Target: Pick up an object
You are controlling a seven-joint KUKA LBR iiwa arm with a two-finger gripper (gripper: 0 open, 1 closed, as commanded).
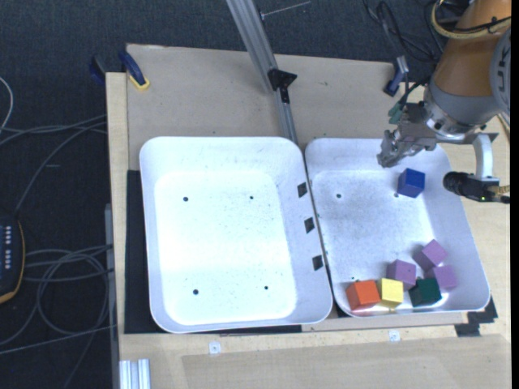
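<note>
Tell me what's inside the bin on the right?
The right bin holds a blue cube near the claw, plus a cluster in its near corner: orange, yellow, green and three purple blocks. Anything beneath the claw is hidden.

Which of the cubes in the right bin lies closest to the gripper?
The blue cube, alone near the bin's far end, just beside the gripper; the other cubes cluster at the near edge.

- Arm (474, 51): rounded orange shell over a grey wrist section, yellow cable looped at its top.
- Gripper (393, 154): grey metal, compact, dark cabling beside it.
</note>
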